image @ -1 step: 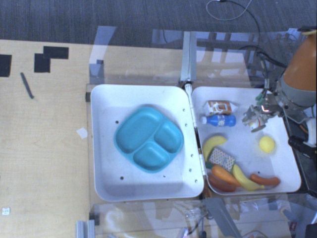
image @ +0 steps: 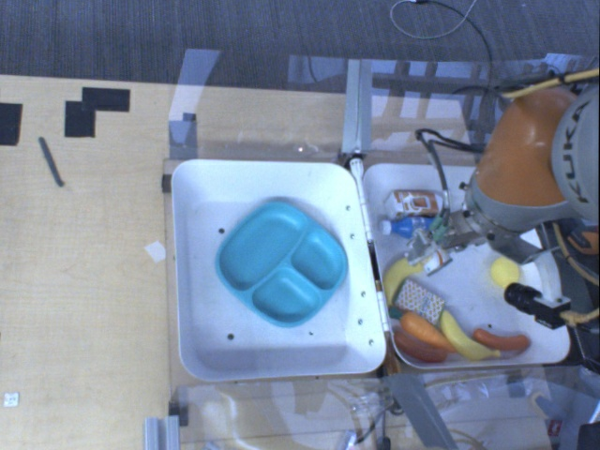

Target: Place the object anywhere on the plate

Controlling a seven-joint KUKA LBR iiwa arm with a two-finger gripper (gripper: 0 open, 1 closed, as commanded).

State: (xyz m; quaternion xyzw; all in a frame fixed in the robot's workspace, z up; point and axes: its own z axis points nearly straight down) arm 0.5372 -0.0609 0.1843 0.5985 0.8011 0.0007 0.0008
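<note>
Plate [image: 281,262], blue and split into three sections, lies near the middle of the left bin [image: 192,345], with bare white floor all round it and nothing on it. The widest free strip runs along the bin's left and near sides; the plate's right edge comes closest to the rail between the bins.

In the right bin [image: 553,345] the objects crowd the left and near parts. A small brown packet [image: 417,201] lies at the far left, with a blue item [image: 405,225] just beside it. A banana [image: 397,277] rests against the left wall, touching a checkered pad [image: 419,300]. Along the near wall sit a carrot [image: 424,329], a second banana [image: 464,337] and a red sausage shape [image: 502,341], packed close together. A lemon [image: 505,272] lies apart toward the right.

The arm [image: 530,172] reaches in from the right over the far part of this bin. Its end effector [image: 441,242] is low, just above the banana and pad; whether it is parted or closed, or has anything in its grasp, I cannot tell. The tabletop [image: 84,279] left of the bins is open.
</note>
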